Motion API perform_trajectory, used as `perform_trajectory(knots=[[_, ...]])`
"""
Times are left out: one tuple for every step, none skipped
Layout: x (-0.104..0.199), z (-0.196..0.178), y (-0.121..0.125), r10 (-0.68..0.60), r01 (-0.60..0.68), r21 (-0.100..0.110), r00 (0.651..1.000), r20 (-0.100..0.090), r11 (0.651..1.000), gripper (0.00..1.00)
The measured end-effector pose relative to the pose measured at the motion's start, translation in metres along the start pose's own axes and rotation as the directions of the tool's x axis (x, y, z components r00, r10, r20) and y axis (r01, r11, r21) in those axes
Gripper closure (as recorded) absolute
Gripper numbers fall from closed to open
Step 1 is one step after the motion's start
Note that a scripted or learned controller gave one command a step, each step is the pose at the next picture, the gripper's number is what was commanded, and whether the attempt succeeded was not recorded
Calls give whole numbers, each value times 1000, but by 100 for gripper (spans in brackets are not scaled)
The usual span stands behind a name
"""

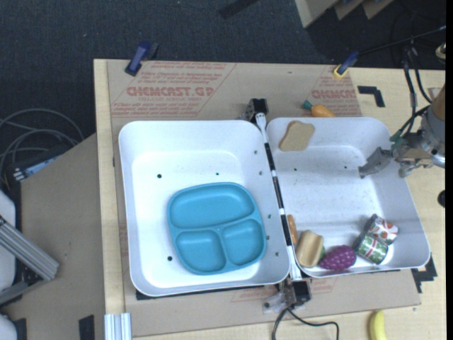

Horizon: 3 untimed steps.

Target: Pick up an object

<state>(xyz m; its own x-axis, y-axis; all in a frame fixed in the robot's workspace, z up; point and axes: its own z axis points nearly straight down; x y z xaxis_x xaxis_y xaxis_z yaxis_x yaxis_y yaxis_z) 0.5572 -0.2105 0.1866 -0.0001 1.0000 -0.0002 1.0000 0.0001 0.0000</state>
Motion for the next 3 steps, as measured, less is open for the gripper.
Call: perform_trajectory(knots=[[-12,48,-12,1,-1,3,1000,-1,1000,0],[-7,103,-45,-3,3,4,1000,-8,1000,0],[-9,92,-45,-1,1,0,1000,-3,1000,100]])
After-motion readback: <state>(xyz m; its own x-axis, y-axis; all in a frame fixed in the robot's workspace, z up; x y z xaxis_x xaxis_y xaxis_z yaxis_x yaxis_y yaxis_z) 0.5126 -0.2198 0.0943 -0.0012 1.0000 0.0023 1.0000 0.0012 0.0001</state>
